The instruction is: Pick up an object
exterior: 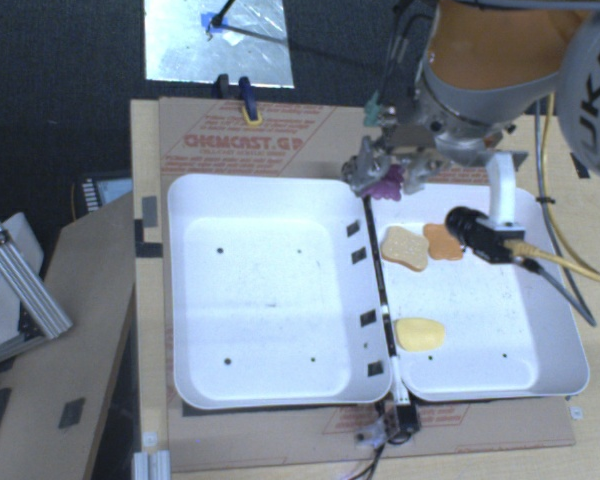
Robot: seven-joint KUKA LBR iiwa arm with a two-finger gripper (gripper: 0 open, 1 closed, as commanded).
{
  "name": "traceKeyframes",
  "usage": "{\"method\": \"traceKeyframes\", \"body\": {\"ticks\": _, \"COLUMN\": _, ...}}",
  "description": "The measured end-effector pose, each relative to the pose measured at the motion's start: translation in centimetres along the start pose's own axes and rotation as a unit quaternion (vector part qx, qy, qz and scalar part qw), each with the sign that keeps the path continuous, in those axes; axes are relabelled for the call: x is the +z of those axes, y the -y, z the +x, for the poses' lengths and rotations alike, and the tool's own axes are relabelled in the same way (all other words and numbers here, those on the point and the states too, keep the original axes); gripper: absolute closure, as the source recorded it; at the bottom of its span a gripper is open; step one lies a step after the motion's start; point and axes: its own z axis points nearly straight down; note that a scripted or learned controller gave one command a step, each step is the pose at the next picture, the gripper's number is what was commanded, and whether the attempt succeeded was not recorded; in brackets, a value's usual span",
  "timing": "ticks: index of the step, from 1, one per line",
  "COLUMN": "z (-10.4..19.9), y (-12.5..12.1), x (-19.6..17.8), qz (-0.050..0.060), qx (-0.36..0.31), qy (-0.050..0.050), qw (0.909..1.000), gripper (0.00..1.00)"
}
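Nearest me I see a yellow piece [419, 334] lying low in the right bin [540, 368], with a tan bread-like slice [406, 249] and an orange piece [442, 241] touching each other farther up. The gripper [388, 180] sits at that bin's far left corner, its jaws clamped on a purple object [387, 182]. The left bin [260, 298] lies alongside on the tabletop.

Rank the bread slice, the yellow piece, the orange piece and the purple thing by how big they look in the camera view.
1. Bread slice and yellow piece: look about alike, no clear winner.
2. Orange piece: partly hidden by the black part beside it, so unsure.
3. Purple thing: smallest showing, partly covered by the gripper.
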Motion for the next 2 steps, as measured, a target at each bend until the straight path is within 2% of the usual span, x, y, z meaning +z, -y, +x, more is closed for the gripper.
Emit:
{"method": "traceKeyframes", "body": {"ticks": 1, "z": -5.3, "y": 6.4, "x": 2.4, "qz": 0.002, "qx": 0.005, "qy": 0.0, "qw": 1.0, "gripper": 1.0}}
{"method": "traceKeyframes", "body": {"ticks": 2, "z": -1.2, "y": 2.8, "x": 0.5, "qz": -0.002, "qx": 0.0, "qy": -0.001, "qw": 1.0, "gripper": 1.0}}
